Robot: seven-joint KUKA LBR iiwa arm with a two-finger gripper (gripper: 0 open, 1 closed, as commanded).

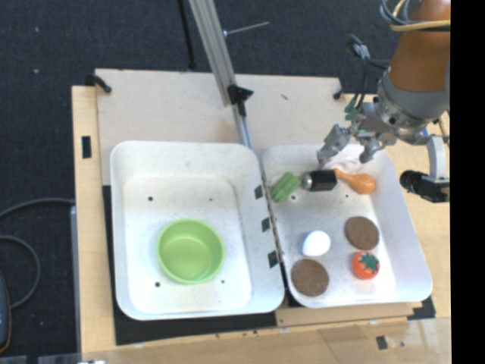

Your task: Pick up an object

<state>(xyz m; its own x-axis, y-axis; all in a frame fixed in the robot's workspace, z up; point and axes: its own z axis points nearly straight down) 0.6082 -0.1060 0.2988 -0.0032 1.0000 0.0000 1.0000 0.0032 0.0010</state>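
While the end effector [352, 147] hangs with its two fingers apart and nothing between them, the orange carrot-shaped toy [356, 180] lies just below it in the right white bin [413, 233], long axis running left-right, beside a black cylinder [320, 180].

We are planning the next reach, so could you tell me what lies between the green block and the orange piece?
In the camera view, a black cylinder lies between the green block and the orange piece.
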